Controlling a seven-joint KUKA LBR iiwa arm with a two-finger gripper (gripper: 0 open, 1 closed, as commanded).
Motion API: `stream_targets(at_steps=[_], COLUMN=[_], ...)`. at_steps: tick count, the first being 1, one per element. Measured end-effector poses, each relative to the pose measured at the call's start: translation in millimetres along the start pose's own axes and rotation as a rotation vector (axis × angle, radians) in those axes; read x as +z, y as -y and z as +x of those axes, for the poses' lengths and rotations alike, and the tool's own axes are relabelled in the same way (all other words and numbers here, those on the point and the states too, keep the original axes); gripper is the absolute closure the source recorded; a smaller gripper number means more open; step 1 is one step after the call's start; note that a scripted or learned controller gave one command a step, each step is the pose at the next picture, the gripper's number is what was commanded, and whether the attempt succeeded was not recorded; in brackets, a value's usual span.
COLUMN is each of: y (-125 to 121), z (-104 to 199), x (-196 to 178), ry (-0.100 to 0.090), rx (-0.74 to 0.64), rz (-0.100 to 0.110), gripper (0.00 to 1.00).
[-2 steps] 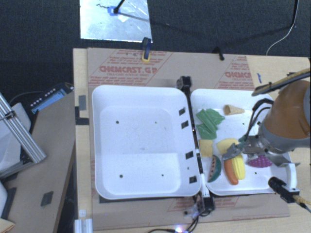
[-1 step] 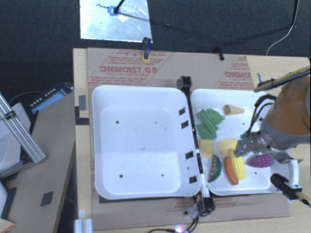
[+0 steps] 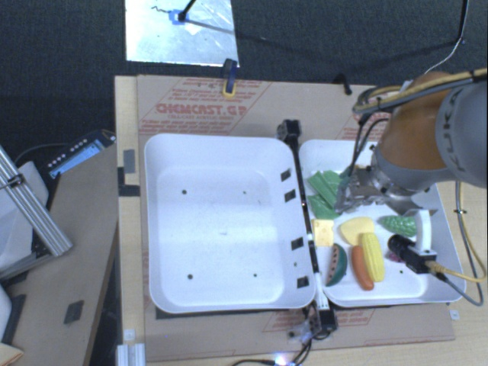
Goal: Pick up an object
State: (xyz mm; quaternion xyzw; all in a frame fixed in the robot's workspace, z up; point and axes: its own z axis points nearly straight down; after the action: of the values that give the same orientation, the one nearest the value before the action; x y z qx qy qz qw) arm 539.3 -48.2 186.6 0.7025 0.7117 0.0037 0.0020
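My gripper hangs low over the right bin, near its middle. Just to its left lies a green leafy piece, and a pale yellow lump lies just below it. Nothing shows between the gripper's tips. Further toward the front are a yellow corn cob, an orange carrot and a watermelon slice. A flat yellow square lies by the bin's left wall. A small green leaf sits to the gripper's right.
The left bin stands beside the right one, with a black divider strip between them. The grey and orange arm covers the right bin's far right part. A shiny sheet lies beyond the bench.
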Motion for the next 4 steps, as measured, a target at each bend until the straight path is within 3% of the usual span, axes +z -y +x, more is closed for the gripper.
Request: stream_targets(at_steps=[1,2,3,4], y=[52.8,-5.4,-49.8,-122.9], z=[13.1,62.1,160.4,221.6], x=[2.2,2.1,2.5,1.5], ry=[0.001,0.001,-0.002,-0.001], rx=[0.011,0.003,-0.001,0.003], rz=[0.011,0.002,0.002,-0.001], gripper=[1.0,1.0,1.0,1.0])
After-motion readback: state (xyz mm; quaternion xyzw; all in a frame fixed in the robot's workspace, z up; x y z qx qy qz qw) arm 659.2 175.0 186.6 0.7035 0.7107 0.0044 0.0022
